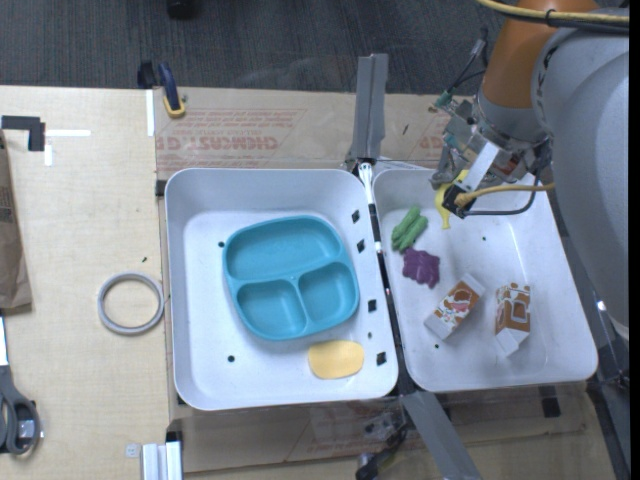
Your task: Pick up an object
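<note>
No pick looks done yet: the claw (pixel 452 200), whose grip I cannot tell, hovers at 11 o'clock in the right shallow white bin (pixel 560 368), near the green plastic pod (pixel 408 228).

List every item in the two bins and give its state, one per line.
Blue tray: flat in left bin, compartments up.
Yellow piece: lying beside the tray.
Green toy: lying in right bin.
Purple toy: lying loose.
Two small cartons: tipped on their sides.
</note>
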`<state>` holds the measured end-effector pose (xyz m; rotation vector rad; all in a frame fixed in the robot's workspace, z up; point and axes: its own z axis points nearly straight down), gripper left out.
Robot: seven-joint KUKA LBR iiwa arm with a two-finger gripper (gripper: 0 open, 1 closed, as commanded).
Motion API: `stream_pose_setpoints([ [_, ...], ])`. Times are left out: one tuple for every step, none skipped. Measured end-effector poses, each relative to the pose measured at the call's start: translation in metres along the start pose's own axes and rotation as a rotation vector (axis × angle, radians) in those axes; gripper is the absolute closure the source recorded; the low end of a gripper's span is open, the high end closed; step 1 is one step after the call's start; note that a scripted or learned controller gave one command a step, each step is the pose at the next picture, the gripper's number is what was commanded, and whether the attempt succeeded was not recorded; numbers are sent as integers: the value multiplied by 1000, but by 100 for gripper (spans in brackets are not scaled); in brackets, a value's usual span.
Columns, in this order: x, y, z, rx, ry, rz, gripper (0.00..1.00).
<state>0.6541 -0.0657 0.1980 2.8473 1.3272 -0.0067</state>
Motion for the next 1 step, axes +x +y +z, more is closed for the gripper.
stream_pose_setpoints([
  [-45,23,5,1,1,-77,100],
])
